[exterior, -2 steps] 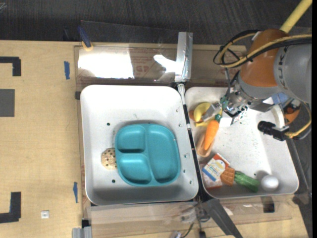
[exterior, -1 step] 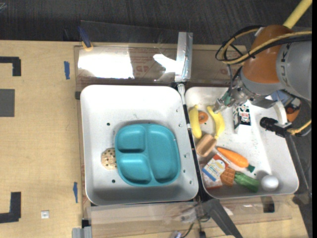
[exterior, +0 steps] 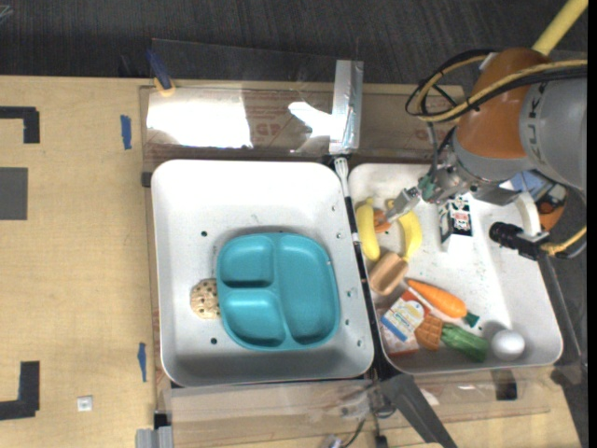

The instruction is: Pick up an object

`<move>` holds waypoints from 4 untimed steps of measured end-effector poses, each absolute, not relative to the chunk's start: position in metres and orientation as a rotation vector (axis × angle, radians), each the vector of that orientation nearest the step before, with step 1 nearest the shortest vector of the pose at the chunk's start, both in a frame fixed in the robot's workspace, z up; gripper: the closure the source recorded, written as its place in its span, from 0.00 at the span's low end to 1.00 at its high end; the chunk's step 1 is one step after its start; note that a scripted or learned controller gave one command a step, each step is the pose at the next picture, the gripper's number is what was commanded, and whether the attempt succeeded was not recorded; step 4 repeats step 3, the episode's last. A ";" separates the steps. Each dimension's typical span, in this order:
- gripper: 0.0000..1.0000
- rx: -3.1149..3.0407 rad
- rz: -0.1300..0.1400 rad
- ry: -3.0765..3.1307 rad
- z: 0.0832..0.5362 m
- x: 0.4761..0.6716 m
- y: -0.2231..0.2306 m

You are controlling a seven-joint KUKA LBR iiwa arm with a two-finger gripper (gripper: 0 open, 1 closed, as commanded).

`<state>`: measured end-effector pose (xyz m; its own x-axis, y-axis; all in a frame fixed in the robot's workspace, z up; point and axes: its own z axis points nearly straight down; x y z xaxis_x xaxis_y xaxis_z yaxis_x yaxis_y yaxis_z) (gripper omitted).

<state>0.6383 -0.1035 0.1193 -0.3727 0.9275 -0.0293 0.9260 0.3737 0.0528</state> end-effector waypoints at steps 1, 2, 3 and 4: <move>0.00 1.832 0.003 2.548 0.086 0.632 -0.109; 1.00 1.831 0.007 2.544 0.097 0.633 -0.109; 1.00 2.146 0.001 2.295 0.185 0.648 -0.050; 1.00 2.146 0.001 2.295 0.185 0.648 -0.050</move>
